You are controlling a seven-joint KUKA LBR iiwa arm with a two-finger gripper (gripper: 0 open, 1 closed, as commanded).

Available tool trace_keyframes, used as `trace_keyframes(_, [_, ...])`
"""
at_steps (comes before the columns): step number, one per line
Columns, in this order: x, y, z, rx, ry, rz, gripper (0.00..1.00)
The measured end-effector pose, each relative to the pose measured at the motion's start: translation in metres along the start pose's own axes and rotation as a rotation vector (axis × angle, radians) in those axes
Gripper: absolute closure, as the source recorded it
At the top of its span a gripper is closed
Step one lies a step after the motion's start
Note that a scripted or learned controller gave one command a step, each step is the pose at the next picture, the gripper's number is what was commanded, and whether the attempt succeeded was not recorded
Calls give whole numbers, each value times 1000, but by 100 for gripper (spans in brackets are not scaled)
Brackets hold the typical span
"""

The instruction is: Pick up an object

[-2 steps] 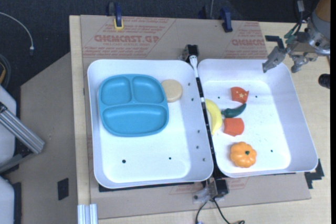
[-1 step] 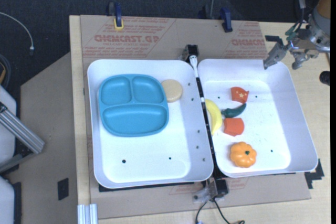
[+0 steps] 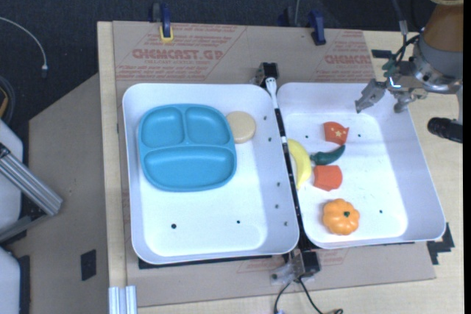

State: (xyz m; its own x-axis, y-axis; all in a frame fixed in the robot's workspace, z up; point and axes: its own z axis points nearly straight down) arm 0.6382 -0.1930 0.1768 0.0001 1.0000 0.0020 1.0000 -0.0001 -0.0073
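Observation:
In the right bin [image 3: 397, 187] lie a red strawberry-like piece [image 3: 335, 132], a dark green pepper [image 3: 329, 155], a yellow banana [image 3: 299, 162], a red-orange block [image 3: 328, 177] and an orange pumpkin [image 3: 341, 216]. My gripper [image 3: 383, 99] hangs over the bin's far right corner, up and to the right of the strawberry piece. Its two fingers stand spread apart with nothing between them. The left bin [image 3: 199, 228] holds a blue divided plate [image 3: 188, 146] and a cream round biscuit [image 3: 241, 126] beside it.
A black divider rail [image 3: 282, 147] runs between the two bins. Blue clamps [image 3: 165, 20] hold the brown board at the far edge. Cables hang behind the bench at the top right.

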Motion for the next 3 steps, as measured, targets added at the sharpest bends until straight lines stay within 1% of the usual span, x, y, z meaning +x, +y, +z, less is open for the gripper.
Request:
trace_keyframes(1, [-1, 2, 64, 0, 0, 0, 0])
trace_keyframes(2, [-1, 1, 94, -3, -1, -1, 0])
trace_keyframes(3, [-1, 3, 80, -10, -4, -1, 100])
